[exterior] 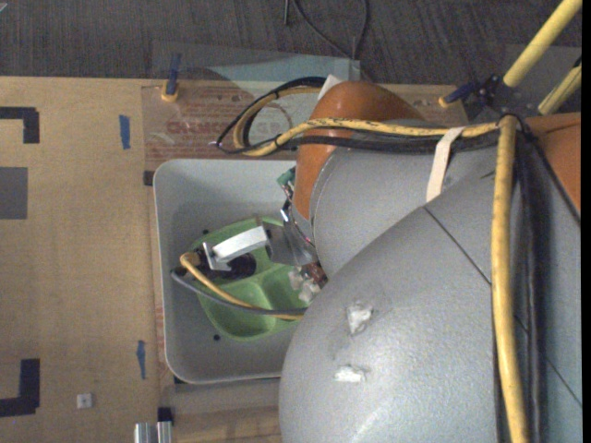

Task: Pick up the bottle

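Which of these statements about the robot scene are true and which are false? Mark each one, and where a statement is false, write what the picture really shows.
1. The arm covers much of the right side of the picture. True.
2. The white bin sits on a blue tablecloth. False: the surface around it is tan, with small pieces of blue tape stuck on it.
3. A green part with a yellow cable across it sits over the bin. True.
4. The band on the arm is purple. False: it is orange.
5. A yellow and black cable runs across the top of the arm. True.
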`<state>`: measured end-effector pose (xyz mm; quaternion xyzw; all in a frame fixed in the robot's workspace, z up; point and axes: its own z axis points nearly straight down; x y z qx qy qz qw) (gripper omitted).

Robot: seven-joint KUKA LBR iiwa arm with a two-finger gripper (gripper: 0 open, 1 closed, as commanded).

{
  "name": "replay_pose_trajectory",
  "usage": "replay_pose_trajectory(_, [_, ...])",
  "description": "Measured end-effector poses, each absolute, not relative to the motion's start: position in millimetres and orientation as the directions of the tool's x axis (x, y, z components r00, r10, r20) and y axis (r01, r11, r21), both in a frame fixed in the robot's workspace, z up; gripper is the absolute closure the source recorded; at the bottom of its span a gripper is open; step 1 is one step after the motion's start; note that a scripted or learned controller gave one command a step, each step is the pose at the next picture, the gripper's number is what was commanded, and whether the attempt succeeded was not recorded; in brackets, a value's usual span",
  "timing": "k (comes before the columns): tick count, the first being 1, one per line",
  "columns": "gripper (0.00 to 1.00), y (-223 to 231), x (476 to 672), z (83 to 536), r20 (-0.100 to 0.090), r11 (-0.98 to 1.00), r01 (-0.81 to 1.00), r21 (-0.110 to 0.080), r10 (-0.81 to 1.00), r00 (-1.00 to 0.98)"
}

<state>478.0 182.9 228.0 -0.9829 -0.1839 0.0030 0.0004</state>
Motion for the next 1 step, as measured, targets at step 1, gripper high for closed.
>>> replay_pose_trajectory(1, [1.0, 223.1, 479.9, 239.0, 0.0, -0.981, 0.196, 0.0, 0.196, 0.981])
